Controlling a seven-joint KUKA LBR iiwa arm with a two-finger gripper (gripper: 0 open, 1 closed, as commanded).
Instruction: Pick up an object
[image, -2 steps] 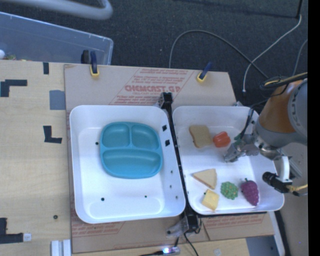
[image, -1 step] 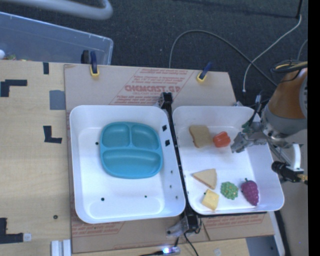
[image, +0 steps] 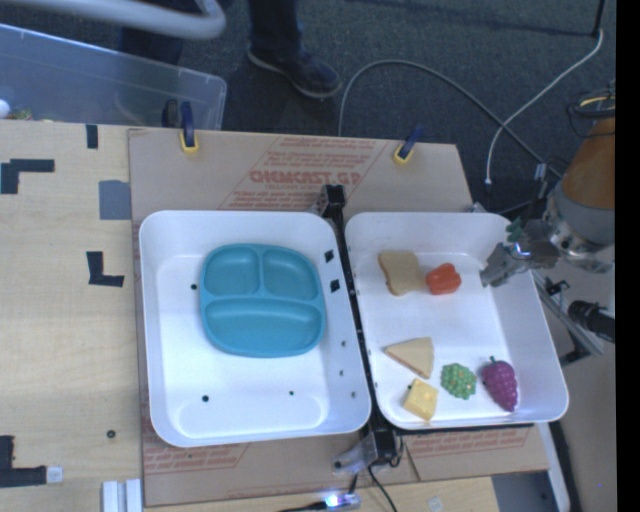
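The grey two-finger gripper (image: 503, 262) stood over the far right rim of the right shallow white bin (image: 525, 330), reaching in from the right. Its dark fingertips were small and blurred against the bin wall, so whether the jaws were wide or narrow could not be told. Nothing was seen between them, and no item was in contact with them. The nearest item, a small red pepper-like toy (image: 443, 279), lay apart from the gripper to its left.

The right bin held six toy food items. A tan bread-slice piece (image: 400, 271) lay at the far side, touching or just beside the red toy. A pale wedge-shaped piece like a sandwich half (image: 412, 355) lay near the centre. Along the near side sat a yellow cheese-like block (image: 421, 399), a green knobbly cluster (image: 459, 380) and a purple grape bunch (image: 500, 384), in that order from left to right.

The left shallow white bin (image: 165, 330) held a blue three-compartment plastic plate (image: 263, 300), lying flat.

The grey arm with its orange band (image: 590, 185) was cut off by the right edge of the view, so its upper part was not observable. The exact nature of the green item was hard to make out.
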